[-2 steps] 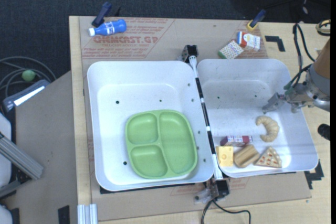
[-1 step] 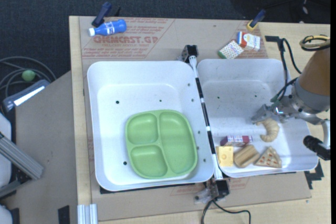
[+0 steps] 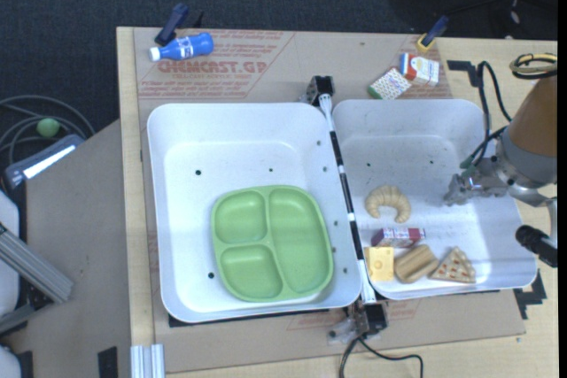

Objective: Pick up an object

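My claw (image 3: 459,189) sits low over the right bin (image 3: 403,118), near that bin's right wall, with my grey wrist and orange band behind it. No item shows at its tip; whether it is released or clenched, I cannot tell at this scale.

Candidate items lie in the right bin, all apart from my claw:
- croissant (image 3: 389,201), mid-bin, to the left of my claw.
- red wrapped bar (image 3: 398,235), just below the croissant.
- yellow cheese block (image 3: 380,264), at the front left corner.
- bread roll (image 3: 414,263), touching the cheese block.
- pizza slice (image 3: 454,266), just beside the roll.

The left bin (image 3: 177,137) holds a green divided tray (image 3: 270,241).
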You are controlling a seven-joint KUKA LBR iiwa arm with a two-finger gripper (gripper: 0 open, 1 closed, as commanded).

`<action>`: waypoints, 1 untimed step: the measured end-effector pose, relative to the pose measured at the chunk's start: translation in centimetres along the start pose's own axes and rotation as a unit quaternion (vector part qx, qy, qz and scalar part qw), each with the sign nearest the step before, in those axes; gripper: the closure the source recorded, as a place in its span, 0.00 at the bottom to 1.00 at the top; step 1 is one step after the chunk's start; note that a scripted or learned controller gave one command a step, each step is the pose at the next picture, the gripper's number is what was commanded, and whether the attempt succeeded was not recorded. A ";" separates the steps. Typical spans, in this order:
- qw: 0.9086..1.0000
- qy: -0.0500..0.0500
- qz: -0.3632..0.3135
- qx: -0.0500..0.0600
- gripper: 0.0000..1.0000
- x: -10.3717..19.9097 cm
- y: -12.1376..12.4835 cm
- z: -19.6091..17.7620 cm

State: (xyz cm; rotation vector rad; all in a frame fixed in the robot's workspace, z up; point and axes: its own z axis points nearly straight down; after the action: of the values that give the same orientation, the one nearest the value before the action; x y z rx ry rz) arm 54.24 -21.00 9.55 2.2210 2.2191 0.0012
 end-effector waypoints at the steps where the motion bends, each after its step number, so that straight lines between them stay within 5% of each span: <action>1: 1.000 0.000 -0.001 0.000 1.00 4.3 -3.1 -10.0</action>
State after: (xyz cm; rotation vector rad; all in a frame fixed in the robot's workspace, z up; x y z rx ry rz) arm 51.13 -16.70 19.55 2.2185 2.2211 0.0020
